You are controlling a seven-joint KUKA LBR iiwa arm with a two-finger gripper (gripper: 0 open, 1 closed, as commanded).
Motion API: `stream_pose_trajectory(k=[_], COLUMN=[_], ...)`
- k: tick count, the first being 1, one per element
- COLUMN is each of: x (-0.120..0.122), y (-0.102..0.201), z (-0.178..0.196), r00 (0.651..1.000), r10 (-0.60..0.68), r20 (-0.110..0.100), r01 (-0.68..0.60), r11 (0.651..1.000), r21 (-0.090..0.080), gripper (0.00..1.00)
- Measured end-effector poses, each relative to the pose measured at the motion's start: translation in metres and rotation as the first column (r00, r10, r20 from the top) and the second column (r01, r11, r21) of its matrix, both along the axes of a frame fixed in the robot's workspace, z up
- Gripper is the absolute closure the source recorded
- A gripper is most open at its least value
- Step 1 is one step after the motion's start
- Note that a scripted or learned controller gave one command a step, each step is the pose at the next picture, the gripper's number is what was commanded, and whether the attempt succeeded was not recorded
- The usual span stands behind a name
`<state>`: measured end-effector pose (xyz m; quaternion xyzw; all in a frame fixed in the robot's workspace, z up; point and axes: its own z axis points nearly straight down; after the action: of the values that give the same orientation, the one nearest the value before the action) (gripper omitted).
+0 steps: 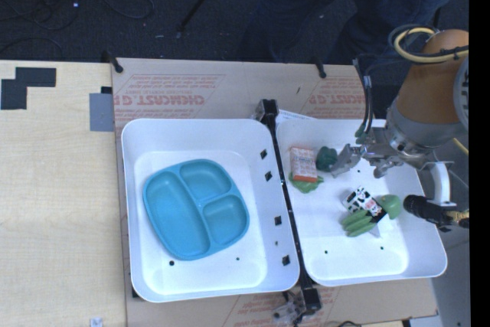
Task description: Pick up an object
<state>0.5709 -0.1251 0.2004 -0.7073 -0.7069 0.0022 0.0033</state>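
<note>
- Left bin (134, 165): a shallow white tray carrying one blue divided plate (196, 207) with three compartments, laid a little toward the bin's left side; the rest of the floor is seen as bare white with a few small dark marks.
- Right bin (383, 260): a shallow white tray joined to the left bin along a dark centre strip with black clips; its far right edge is partly covered by the arm.
- Orange-and-white packet (302, 162): lies near the right bin's far left corner, just beside the centre strip; the print is too blurred to be read. A pale green piece (306, 184) is seen at its near end, touching it; its kind cannot be made out.
- Dark green object (327, 158): sits just beside the packet, toward the far edge; its shape is unclear.
- Black-and-white toy (363, 202): small, patterned like a cow, near the bin's middle, toward the right edge.
- Green toy (367, 218): touching the black-and-white toy on its near side, with a lighter green rounded end toward the right edge; where one item ends and the other begins is hard to tell.
- Arm (432, 99): grey with an orange band, entering over the right bin's far right corner; cut off by the frame's edge.
- Gripper (366, 158): held above the far half of the right bin, between the dark green object and the two toys; nothing is seen between the metal fingers, and whether they are parted or closed cannot be told.
</note>
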Motion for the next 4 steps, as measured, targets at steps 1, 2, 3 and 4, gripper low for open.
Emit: stream_pose_trajectory(k=[1,2,3,4], x=[0.005,0.000,0.002,0.004], y=[-0.007,-0.015,-0.018,-0.012], z=[-0.048,-0.090,-0.077,-0.034], r00=[1.000,1.000,1.000,1.000], r10=[0.000,0.000,-0.005,0.002], r20=[0.002,0.017,0.024,0.007], r01=[0.000,0.000,0.005,-0.002], r11=[1.000,1.000,1.000,1.000], r21=[0.000,-0.009,-0.011,-0.001], gripper=[0.00,0.00,1.00,1.00])
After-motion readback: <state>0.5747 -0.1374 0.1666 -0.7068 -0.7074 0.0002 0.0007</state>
